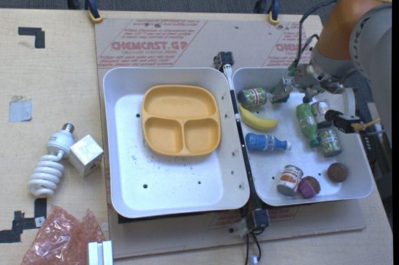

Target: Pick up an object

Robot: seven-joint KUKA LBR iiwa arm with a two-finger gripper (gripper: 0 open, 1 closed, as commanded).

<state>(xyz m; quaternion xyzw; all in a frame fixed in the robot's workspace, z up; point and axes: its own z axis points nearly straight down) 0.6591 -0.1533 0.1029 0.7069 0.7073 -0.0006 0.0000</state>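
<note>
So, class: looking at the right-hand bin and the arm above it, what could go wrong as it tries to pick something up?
The gripper hangs at the bin's upper edge, so it may strike the wall. The green bottle lies against other items, so a grab could nudge those instead. The banana is curved and might slip.

I am looking at an arm showing a smooth grey shell with a rounded orange band above the wrist. Thin black cables are looping from that band down to a cluster of grey metal fittings at the wrist. The gripper is showing as small dark and silver parts.
</note>
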